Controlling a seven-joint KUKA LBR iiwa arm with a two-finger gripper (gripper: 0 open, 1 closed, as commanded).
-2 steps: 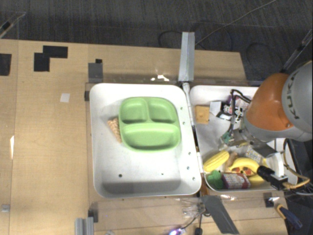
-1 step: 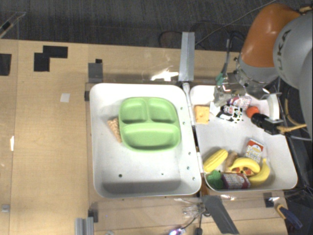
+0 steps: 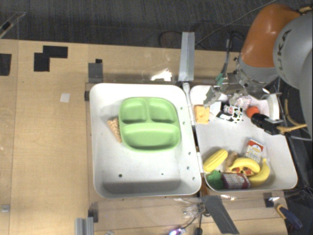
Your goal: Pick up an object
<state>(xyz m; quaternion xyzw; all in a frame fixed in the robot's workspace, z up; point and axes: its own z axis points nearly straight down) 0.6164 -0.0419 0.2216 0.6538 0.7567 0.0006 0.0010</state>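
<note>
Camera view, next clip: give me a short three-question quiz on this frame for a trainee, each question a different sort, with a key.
1. True or false: the green divided tray lies in the left bin.
2. Which lies near the front of the right bin? A) the banana B) a spoon C) a cup
3. Fill in: the gripper is over the ____ end of the right bin, near the orange cracker-like square.

Key: 1 true; 2 A; 3 far (back). Whether the gripper holds anything cannot be told here.
</note>
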